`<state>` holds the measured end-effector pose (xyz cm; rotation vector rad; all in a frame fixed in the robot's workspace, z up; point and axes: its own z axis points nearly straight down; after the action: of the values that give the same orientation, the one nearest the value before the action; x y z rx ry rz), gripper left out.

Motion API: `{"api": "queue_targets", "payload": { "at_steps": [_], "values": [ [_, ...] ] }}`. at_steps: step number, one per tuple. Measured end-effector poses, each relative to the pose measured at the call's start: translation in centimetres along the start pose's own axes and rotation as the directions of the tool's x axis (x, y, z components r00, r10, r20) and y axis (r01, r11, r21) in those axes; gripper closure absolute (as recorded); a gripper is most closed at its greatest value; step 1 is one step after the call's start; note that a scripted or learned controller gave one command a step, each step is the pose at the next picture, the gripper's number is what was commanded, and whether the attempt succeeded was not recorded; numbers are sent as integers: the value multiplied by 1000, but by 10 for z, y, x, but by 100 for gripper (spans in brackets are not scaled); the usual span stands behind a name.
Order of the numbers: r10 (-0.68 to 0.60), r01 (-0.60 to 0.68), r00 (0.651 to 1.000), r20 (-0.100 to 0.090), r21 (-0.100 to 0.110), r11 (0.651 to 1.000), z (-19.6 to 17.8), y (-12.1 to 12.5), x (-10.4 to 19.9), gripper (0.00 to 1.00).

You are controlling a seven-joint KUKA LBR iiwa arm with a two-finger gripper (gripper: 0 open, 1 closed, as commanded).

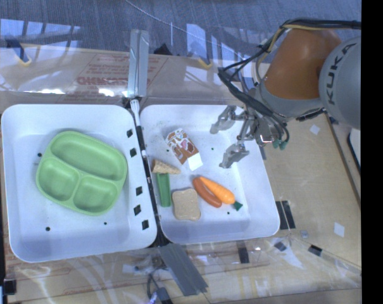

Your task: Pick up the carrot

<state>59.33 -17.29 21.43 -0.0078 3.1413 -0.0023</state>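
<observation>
In the left bin (14, 170), toward its middle: a green plate (81, 171) with three compartments, lying flat and tilted a little against the bin's edges. Along the divider between the two bins, a row of small black clips (138, 181).

In the right bin (261, 201), close against its left edge: a wedge of toast-coloured food (165, 166), and just below it a short green stick (163, 189) lying parallel to that edge. Beside the green stick, near the bin's front edge, a slice of bread (186, 204), flat. Above these, toward the bin's middle, a small brown-and-white packet (182, 146) with a white tag at its lower end.

Right of the bread and just touching or nearly touching it: the carrot (214, 191), orange with a dark green stub at its right end, lying slantwise near the front right part of the bin, free of the fingers.

Over the right bin's far right corner: the gripper (228, 139), its two grey fingers (233, 154) spread apart with nothing between them, hanging above and to the right of the carrot, well apart from it. Behind it, the orange band (299, 65) and grey arm (343, 81) coming in from the right, with black cables (242, 84) looped around the wrist.
</observation>
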Motion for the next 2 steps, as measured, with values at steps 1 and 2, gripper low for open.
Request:
{"api": "queue_targets", "payload": {
  "at_steps": [1,2],
  "values": [
    [65,-65,998,-7,-3,998,98,10,30,0],
    [56,-56,998,2,-1,998,84,11,26,100]
  ]
}}
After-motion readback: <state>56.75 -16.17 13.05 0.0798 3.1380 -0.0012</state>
